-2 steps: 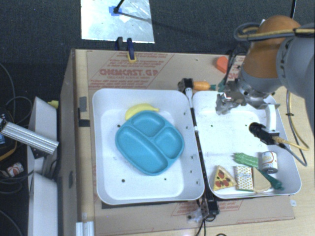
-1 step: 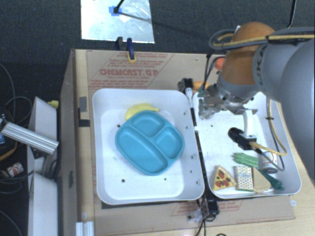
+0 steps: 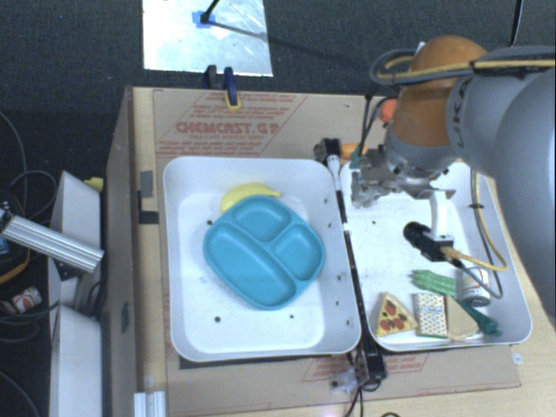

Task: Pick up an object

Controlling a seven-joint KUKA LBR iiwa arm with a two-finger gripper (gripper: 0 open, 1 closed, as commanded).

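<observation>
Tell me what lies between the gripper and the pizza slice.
In the camera view, nothing lies there: only bare white floor of the right bin separates the gripper from the pizza slice.

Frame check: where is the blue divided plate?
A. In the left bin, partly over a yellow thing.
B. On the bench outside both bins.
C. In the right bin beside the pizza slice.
A: the blue divided plate sits inside the left bin, its upper edge covering part of a yellow thing.
</observation>
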